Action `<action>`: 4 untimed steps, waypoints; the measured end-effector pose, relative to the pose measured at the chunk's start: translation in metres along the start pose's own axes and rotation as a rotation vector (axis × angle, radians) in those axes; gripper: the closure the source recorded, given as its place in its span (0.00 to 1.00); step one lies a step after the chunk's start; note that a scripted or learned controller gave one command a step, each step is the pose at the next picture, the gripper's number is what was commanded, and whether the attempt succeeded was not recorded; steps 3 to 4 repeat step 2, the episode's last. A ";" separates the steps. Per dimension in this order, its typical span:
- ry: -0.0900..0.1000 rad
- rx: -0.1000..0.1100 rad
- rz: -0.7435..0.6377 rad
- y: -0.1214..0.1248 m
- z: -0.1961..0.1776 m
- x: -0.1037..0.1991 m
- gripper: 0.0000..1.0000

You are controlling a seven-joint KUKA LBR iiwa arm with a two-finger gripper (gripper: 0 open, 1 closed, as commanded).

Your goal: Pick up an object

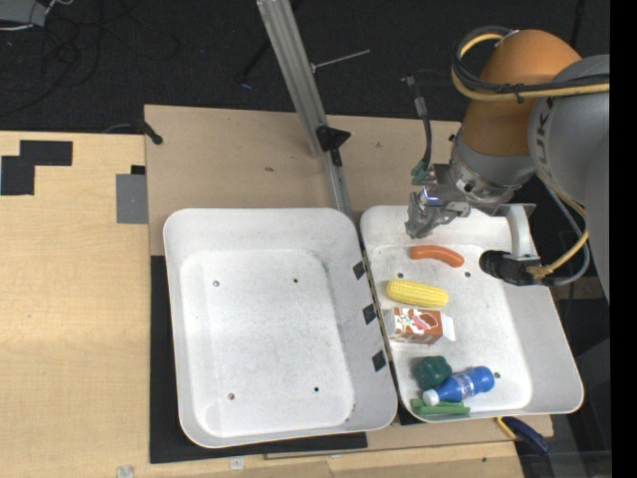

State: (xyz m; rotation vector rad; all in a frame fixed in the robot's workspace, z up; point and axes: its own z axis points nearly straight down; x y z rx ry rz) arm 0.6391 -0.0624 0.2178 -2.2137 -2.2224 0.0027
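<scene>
The right bin holds an orange sausage-shaped toy near its back, a yellow corn cob below it, a red and white packet, a dark green lump, a blue bottle and a thin green stick at the front. My gripper hangs over the back left of this bin, just above and left of the orange toy. Nothing shows between its fingers.
The left bin lies beside the right one, with small black clips along their shared edge. A slanted metal rail rises behind the bins. The wooden bench stretches to the left.
</scene>
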 end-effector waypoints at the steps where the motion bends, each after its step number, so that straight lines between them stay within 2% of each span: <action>1: 0.000 -0.001 -0.002 0.000 -0.007 0.062 1.00; 2: -0.001 -0.002 0.000 0.006 0.002 0.112 1.00; 4: -0.001 -0.002 0.000 0.006 0.002 0.112 1.00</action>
